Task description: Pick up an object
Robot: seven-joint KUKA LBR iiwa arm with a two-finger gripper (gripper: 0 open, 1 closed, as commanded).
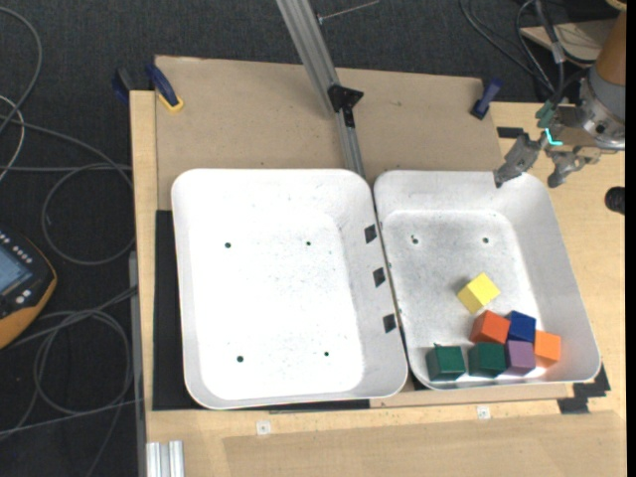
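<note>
The gripper [537, 166] hung with its fingers spread apart and nothing between them, above the right bin's [556, 256] far corner, well apart from the yellow cube [479, 292].

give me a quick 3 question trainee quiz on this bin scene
1. True or false: the small yellow cube lies in the left white bin.
2. Multiple choice: the end effector is over the right white bin's A) near edge B) far right corner C) middle.
3. Fill in: the small blue cube touches the large orange cube on its ___ side, as the camera sees it.

Key: 1 false, it lies in the right bin. 2 B. 3 right.
</note>
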